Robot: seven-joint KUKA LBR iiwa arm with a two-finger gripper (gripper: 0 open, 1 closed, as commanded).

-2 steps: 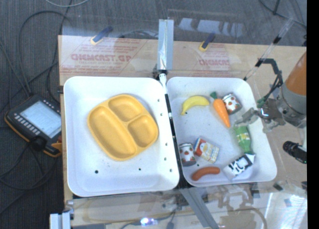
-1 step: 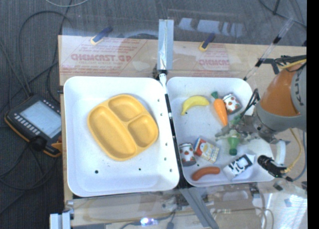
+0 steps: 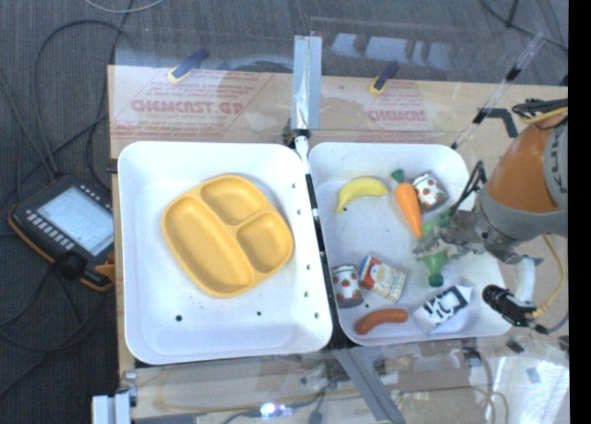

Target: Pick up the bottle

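While the arm (image 3: 528, 182) reaches in from the right, its hand (image 3: 443, 245) sits low over the right bin (image 3: 369, 156), close to that bin's right side. A green bottle (image 3: 434, 270) lies just below the hand, near or touching it; whether the hand is open or closed, or grips the bottle, cannot be told. Just left of the hand lies a carrot (image 3: 408, 208), with a small can (image 3: 428, 189) beside its top and a banana (image 3: 360, 190) further left. Along the bin's near side are another can (image 3: 345, 285), a small carton (image 3: 382, 277), a sausage (image 3: 380, 320) and a black-and-white carton (image 3: 443, 307). A yellow divided plate (image 3: 227, 233) rests in the left bin (image 3: 148, 321). Both bins sit side by side on the bench (image 3: 138, 99).
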